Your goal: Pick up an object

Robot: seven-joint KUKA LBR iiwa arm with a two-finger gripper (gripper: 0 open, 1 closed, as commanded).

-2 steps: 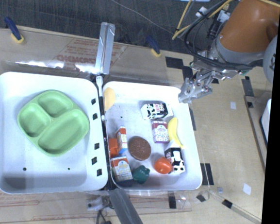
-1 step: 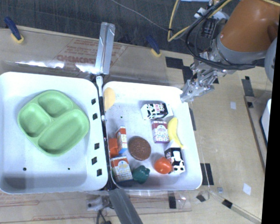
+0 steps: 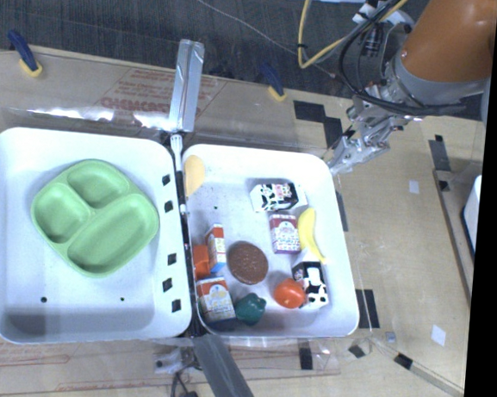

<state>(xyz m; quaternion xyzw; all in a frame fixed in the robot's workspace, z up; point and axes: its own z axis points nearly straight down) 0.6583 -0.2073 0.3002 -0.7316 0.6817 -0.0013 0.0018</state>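
The right bin [image 3: 234,168] holds several small toy foods: a yellow banana [image 3: 311,233], a cow-print milk carton [image 3: 274,195], a red-labelled box [image 3: 285,234], a brown round cookie [image 3: 247,262], an orange tomato [image 3: 289,294], a second cow-print carton [image 3: 315,282], a green pepper [image 3: 250,307], a juice box [image 3: 215,298], a small orange carton [image 3: 216,243] and a yellow piece [image 3: 195,173]. My gripper [image 3: 346,153] hangs above the bin's far right corner, apart from all of them, with nothing between its fingers.
The left bin [image 3: 14,302] holds a green divided plate [image 3: 96,215]. A metal clamp bar [image 3: 187,84] stands at the far edge between the bins. Bare bench lies right of the right bin. Cables run above the wrist.
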